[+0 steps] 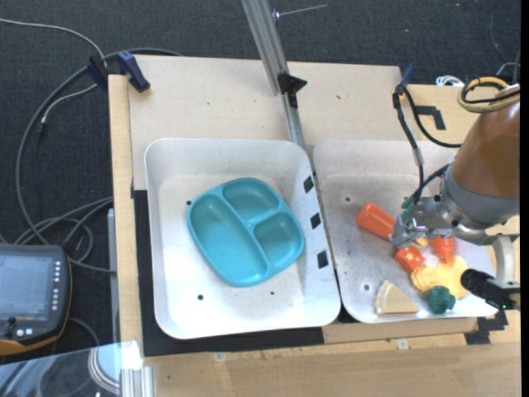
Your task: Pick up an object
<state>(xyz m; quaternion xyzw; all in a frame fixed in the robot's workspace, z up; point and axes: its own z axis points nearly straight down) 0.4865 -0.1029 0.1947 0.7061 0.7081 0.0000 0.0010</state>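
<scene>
Two shallow white bins sit side by side on my bench. The left bin [165, 222] carries a turquoise plastic plate [245, 231] divided into three compartments, lying near its middle and turned at an angle. The right bin [355, 296] has all the small items, gathered toward its near right part.

My gripper [411, 228] is down low in the right bin, reaching in from the right under my grey wrist and orange band. It sits just right of an orange cylinder-shaped toy [374, 219] that lies tilted on the bin floor, close to it or touching; I cannot tell which. Whether my gripper is clenched or released I cannot tell from this angle, and I see nothing clearly caught in it.

Just below my gripper lies a small red-orange block [409, 259], and beside that, to the right, a small orange carrot-like piece [445, 245]. Nearer the front edge are a yellow lumpy toy [432, 276], a dark green round piece [439, 301] touching it, and a pale tan wedge like a bread slice [395, 298].
</scene>
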